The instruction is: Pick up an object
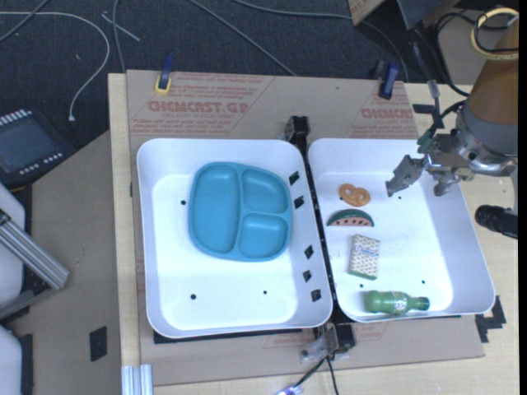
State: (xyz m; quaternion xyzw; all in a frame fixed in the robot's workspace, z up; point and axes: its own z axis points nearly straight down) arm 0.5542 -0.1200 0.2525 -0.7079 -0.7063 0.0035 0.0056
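The right bin (461, 253) holds a brown pretzel (355, 193), a watermelon slice (350, 218), a small patterned packet (365, 256) and a green bottle (395, 303) lying on its side near the front wall. My gripper (422, 179) hangs over the bin's back right part, to the right of the pretzel and apart from it. Its two dark fingers (402, 177) are spread open with nothing between them.
The left bin (165, 295) bears a blue divided plate (240, 211). A row of black clips runs along the divider (309, 212) between the bins. Blue clamps (165, 79) hold the cardboard at the back. Cables lie on the dark floor behind.
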